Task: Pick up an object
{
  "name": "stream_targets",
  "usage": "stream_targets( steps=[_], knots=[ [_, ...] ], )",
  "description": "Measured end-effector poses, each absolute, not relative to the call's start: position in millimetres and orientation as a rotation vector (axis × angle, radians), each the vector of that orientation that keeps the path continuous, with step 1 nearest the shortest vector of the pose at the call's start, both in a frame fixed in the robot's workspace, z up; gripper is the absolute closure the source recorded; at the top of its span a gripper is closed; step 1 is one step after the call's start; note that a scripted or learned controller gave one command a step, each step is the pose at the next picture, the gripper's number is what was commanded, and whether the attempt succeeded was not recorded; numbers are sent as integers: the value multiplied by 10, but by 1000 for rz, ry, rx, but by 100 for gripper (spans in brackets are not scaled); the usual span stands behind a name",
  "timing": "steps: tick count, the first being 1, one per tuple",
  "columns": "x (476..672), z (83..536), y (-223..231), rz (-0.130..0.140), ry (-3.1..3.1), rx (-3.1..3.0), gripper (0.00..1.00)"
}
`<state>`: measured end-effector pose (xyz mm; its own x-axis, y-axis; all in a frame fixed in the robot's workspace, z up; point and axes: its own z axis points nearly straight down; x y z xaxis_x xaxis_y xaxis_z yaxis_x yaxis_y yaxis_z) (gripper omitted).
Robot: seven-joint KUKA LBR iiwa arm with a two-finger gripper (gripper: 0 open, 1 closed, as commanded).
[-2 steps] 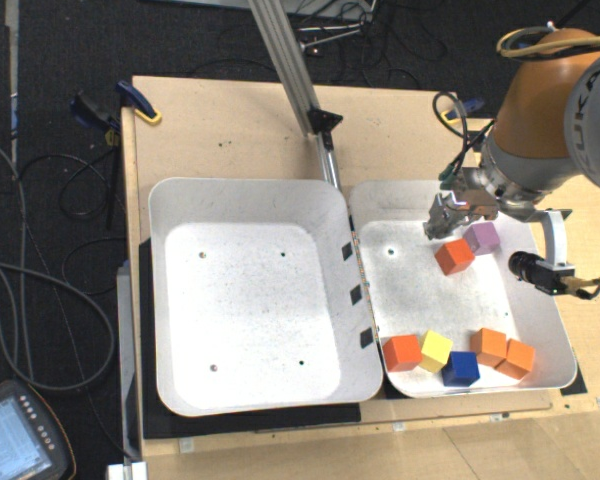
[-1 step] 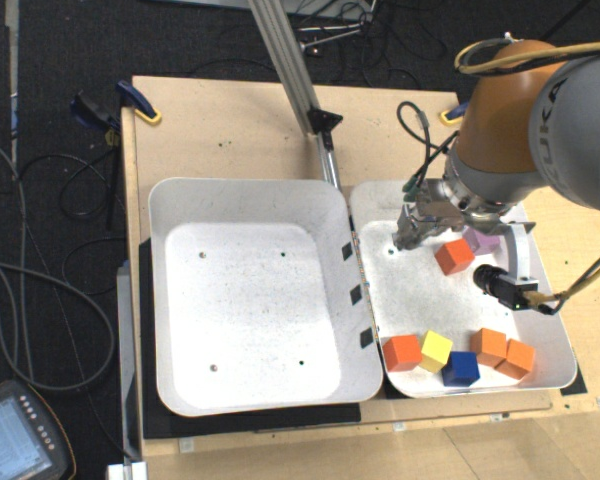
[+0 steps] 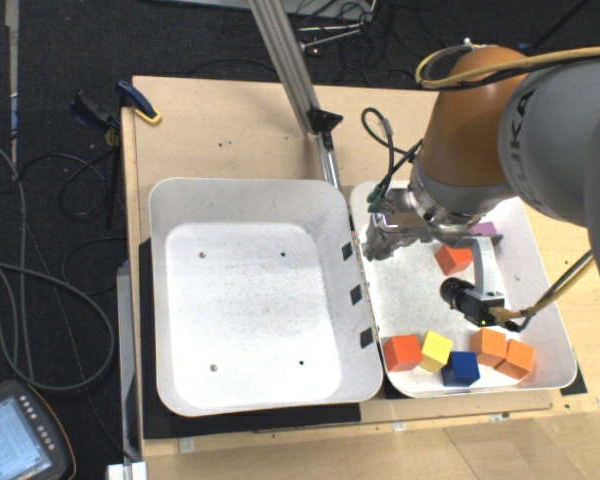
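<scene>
1. The gripper [image 3: 385, 236] hangs low over the upper left part of the right bin [image 3: 550, 268], under the arm's orange band [image 3: 470, 118]; how it stands is too blurred to tell, and no object can be seen in it.
2. Just right of it lies an orange block [image 3: 453, 259], partly hidden, with a purple piece [image 3: 486, 229] above.
3. Along the bin's near edge sit cube-shaped blocks: an orange cube [image 3: 402, 351], a yellow cube [image 3: 436, 349], a blue cube [image 3: 461, 368] and two orange cubes [image 3: 505, 352] touching.
4. The left bin [image 3: 250, 293] is smooth white plastic, faintly speckled, with rounded corners.
</scene>
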<state>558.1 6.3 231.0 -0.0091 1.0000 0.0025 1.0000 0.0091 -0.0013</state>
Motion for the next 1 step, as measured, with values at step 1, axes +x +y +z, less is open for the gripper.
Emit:
stream_targets(
  steps=[1],
  knots=[
    [5372, 2426, 542, -2, -2230, -2210, 100]
  ],
)
